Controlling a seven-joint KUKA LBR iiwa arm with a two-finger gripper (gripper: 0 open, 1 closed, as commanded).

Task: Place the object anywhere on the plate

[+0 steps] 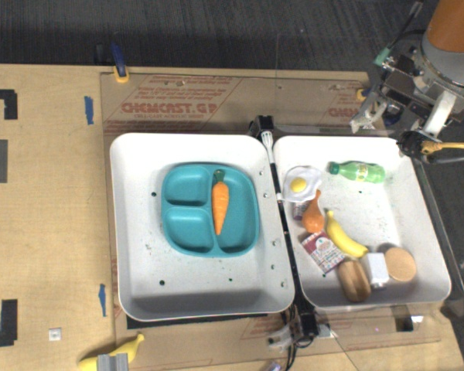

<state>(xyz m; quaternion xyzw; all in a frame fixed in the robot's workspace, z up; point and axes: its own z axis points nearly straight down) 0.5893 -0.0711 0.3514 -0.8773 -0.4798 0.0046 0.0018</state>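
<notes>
A teal divided plate (187, 221) lies in the left white bin (131, 230). An orange toy carrot (220, 200) with a green top rests on the plate, along the ridge between its compartments. My gripper (369, 119) hangs above the bench behind the right bin's (425, 230) far edge, at the upper right, well away from the plate. Nothing shows at its tip.
The right bin holds a fried egg (301, 183), a green bottle (358, 171), a banana (343, 236), an orange-brown pear shape (315, 217), a red-and-white packet (322, 252), a brown bread roll (353, 279), a round tan biscuit (400, 264) and a white block (377, 270). A yellow-black cable (448, 150) runs by the arm.
</notes>
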